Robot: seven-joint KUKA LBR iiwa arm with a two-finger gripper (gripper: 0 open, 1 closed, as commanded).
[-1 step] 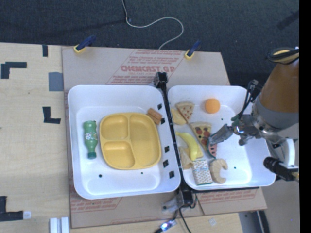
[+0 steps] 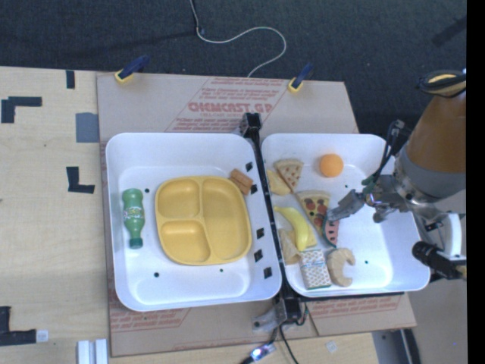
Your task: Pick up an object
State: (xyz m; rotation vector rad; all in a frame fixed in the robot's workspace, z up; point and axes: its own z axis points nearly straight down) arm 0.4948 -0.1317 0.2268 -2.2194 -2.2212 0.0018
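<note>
The right bin (image 2: 379, 264) holds several toy foods. They are an orange ball (image 2: 330, 165), a toast wedge (image 2: 288, 174), a pizza slice (image 2: 312, 202), a banana (image 2: 297, 226), a watermelon slice (image 2: 330, 232), a small green-white box (image 2: 314, 268) and a tan curved piece (image 2: 342, 266). My gripper (image 2: 339, 211) reaches in from the right and hangs low over the middle of this bin. Its tip sits just above the watermelon slice and beside the pizza slice. Nothing shows in its grip.
The left bin (image 2: 121, 165) holds a yellow divided plate (image 2: 203, 220), a green bottle (image 2: 133, 217) along its left wall and a small brown piece (image 2: 242, 180) by the divider. The arm's orange band (image 2: 447, 127) rises at the right edge. A cable (image 2: 242, 36) lies behind the bins.
</note>
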